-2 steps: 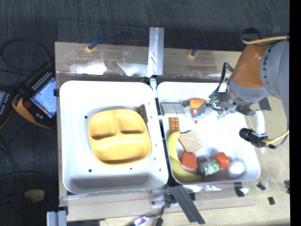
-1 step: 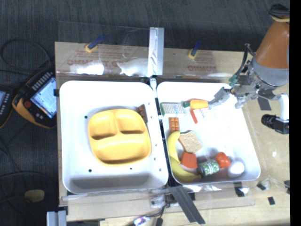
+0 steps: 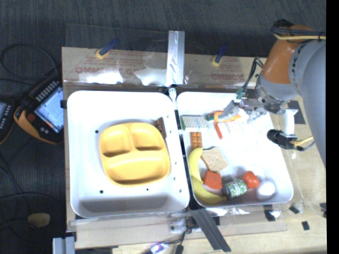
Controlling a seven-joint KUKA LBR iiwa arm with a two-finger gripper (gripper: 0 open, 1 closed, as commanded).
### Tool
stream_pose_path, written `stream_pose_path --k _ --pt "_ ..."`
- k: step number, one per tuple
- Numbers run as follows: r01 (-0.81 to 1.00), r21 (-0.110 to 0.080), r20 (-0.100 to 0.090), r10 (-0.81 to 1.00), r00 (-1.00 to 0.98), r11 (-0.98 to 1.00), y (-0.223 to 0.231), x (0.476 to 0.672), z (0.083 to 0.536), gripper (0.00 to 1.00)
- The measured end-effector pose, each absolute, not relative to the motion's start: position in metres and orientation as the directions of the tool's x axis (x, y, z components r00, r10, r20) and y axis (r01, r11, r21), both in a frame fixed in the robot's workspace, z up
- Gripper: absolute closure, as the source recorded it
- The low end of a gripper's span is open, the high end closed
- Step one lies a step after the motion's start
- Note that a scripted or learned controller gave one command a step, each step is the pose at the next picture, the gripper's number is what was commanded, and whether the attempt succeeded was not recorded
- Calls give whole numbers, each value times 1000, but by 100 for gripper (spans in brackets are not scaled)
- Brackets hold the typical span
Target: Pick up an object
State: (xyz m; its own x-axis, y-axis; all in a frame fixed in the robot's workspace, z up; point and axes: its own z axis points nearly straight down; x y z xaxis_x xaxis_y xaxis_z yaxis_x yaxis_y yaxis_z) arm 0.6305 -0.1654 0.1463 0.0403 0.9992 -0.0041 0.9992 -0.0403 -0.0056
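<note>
Carrot (image 3: 217, 126) lies just beside my gripper (image 3: 239, 106); I cannot tell its finger state. I judge nearby clutter could spoil the grasp.

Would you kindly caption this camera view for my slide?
Gripper over right bin of toy food; yellow tray in left bin.

Bins (image 3: 79, 142): smooth glossy white plastic. Yellow tray (image 3: 135, 152): shiny moulded plastic. Bench top (image 3: 74, 62): matt brown board under clear film.

dark carpet floor (image 3: 132, 9), wooden bench (image 3: 74, 54)
</note>
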Motion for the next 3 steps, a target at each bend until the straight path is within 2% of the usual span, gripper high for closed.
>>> stream_pose_path --k 1,2,3 --pt "998 -3 -5 998 61 -61 -131 668 105 0" --pt "997 -8 4 997 -80 80 -150 670 96 0" --pt "996 5 -5 996 -86 86 -172 649 87 0"
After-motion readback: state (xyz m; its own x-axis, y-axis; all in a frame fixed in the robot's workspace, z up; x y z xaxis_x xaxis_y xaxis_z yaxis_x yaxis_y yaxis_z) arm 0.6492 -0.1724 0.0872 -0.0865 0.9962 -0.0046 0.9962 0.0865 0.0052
